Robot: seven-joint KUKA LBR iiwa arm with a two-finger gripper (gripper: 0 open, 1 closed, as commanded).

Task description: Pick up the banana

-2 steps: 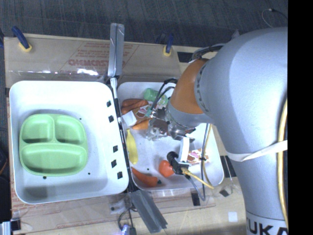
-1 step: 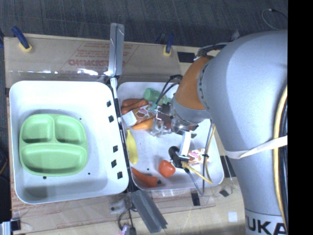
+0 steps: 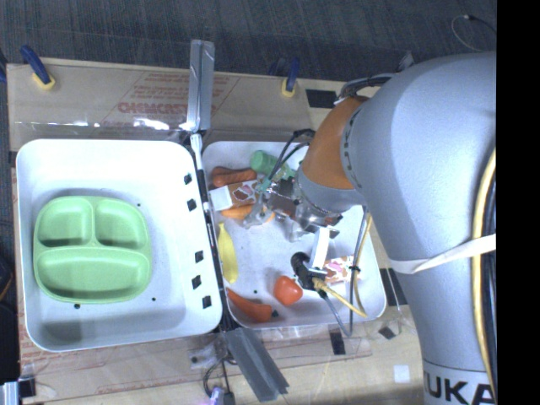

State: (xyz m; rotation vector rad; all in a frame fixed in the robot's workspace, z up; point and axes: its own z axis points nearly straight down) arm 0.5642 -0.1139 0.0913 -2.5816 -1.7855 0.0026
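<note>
The banana (image 3: 226, 256) is yellow and lies lengthwise against the left wall of the right bin (image 3: 354, 306), apart from the other things. My gripper (image 3: 260, 209) hangs over the upper middle of that bin, up and to the right of the banana. It sits just beside an orange carrot-like piece (image 3: 235, 213). No part of the banana is at the gripper. The arm's grey bulk and orange band cover the bin's right side.
A brown sausage (image 3: 229, 175), a green item (image 3: 261, 160) and a small white-and-red pack (image 3: 242, 194) crowd the right bin's top. A red tomato (image 3: 288, 290) and a red pepper (image 3: 250, 307) lie near its front. A green divided plate (image 3: 91, 247) sits in the left bin (image 3: 169, 319).
</note>
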